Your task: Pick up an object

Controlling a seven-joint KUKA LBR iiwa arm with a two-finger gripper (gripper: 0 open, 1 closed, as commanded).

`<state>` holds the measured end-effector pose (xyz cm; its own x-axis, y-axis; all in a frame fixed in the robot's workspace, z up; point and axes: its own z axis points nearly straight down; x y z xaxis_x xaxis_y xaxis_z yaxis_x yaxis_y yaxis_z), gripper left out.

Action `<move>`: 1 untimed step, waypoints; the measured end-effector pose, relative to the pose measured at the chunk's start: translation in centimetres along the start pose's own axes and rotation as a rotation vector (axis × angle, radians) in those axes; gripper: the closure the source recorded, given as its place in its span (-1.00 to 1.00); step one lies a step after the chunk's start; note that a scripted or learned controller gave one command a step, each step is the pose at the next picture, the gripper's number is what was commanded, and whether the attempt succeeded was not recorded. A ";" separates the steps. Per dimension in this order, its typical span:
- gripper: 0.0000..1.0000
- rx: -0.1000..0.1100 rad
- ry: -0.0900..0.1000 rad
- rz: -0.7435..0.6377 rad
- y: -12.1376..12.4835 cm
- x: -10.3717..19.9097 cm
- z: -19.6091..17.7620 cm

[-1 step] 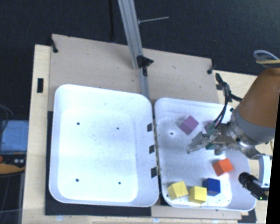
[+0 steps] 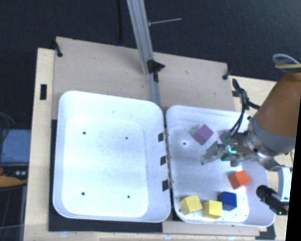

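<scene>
Five blocks lie loose in the right bin (image 2: 180, 120); none lifted. Gripper (image 2: 215, 153) hangs spread, pinching nothing, just below the purple block (image 2: 203, 133) near the bin's far edge. Grasp remains undone.

No lettering, label, brand, number or sign can be read anywhere; the coloured blocks near the tool show plain faces, and the small device far off on the opposite side of the bench is too blurred to tell any marking
</scene>
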<state>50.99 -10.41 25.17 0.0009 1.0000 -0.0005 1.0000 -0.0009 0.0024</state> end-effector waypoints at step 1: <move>-1.00 0.007 0.001 -0.001 0.0 0.9 5.6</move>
<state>50.97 -9.46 19.54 0.0003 1.0000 0.0003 1.0000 -0.0003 -0.0048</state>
